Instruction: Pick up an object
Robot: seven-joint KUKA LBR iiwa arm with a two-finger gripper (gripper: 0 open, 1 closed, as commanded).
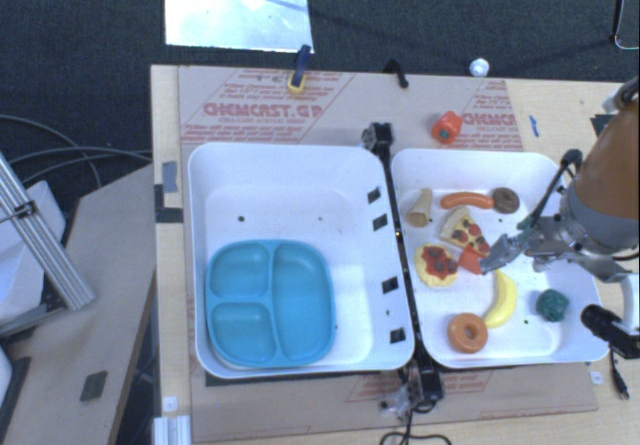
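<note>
Several toy foods lie in the right bin (540, 169) around the tool (497, 255), which hangs low over a small red-orange piece (470, 259) at its tip; whether the tool is apart or together cannot be told. Just beyond the tip sits a round pizza (437, 266), with a pizza slice (462, 229) above it. The banana (502, 299), smooth yellow plastic, lies just below the tool, long axis running toward the glossy doughnut (467, 332). The red-orange piece looks the likeliest target.
</note>
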